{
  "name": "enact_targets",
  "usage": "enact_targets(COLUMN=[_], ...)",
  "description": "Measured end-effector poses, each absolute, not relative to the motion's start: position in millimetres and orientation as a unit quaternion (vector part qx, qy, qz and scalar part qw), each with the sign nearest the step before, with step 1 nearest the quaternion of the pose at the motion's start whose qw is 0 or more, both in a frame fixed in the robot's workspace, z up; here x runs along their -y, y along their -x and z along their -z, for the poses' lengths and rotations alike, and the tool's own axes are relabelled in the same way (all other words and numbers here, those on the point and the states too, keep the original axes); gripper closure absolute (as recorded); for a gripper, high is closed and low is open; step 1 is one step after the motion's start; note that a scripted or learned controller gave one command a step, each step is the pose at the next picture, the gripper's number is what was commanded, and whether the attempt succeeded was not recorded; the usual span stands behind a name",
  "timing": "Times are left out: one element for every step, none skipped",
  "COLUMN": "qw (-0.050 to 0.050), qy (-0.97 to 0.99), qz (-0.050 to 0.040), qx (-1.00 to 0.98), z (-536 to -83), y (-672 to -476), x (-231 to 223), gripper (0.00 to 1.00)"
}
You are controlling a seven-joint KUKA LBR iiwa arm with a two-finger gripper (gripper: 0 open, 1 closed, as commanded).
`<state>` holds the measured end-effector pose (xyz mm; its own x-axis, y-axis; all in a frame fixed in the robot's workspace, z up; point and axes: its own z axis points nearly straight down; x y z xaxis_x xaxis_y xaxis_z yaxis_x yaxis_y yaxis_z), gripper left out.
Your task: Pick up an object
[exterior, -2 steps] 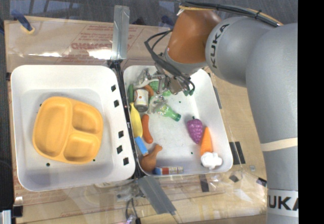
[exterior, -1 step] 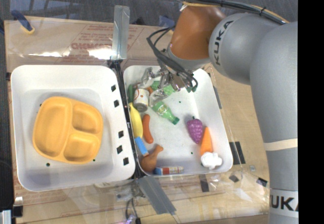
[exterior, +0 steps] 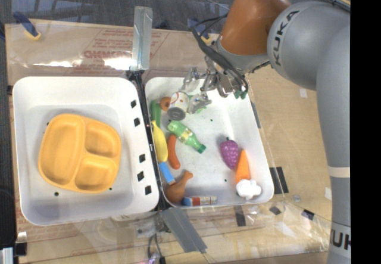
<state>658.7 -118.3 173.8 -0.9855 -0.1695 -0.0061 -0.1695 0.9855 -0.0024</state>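
The arm (exterior: 309,36) is reaching in over the far edge of the right bin (exterior: 262,155), and its claw (exterior: 199,93) is hanging just above the bin's far left corner. How wide the claw is standing, I cannot tell; the metal parts are blurring together there. Right beneath it a small white and red toy (exterior: 177,101) and a grey disc (exterior: 175,114) are lying close together. A green bottle (exterior: 186,137) is lying tilted nearby, a yellow banana (exterior: 159,143) is running along the left wall, and a purple bunch of grapes (exterior: 230,153) is sitting beside an orange carrot (exterior: 242,165) toward the right wall. In the left bin (exterior: 30,96), a yellow divided tray (exterior: 79,152) is sitting.
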Motion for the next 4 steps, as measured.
enact_targets(qw=[0.003, -0.002, 0.005, 0.002], qy=[0.295, 0.155, 0.056, 0.056], qz=[0.0022, -0.0014, 0.0023, 0.0008], qx=[-0.956, -0.988, -0.998, -0.998], z=[-250, -117, -249, -245], y=[-619.9, -511.9, -568.8, -567.5], x=[170, 199, 210, 210], gripper=[1.0, 1.0, 1.0, 0.0])
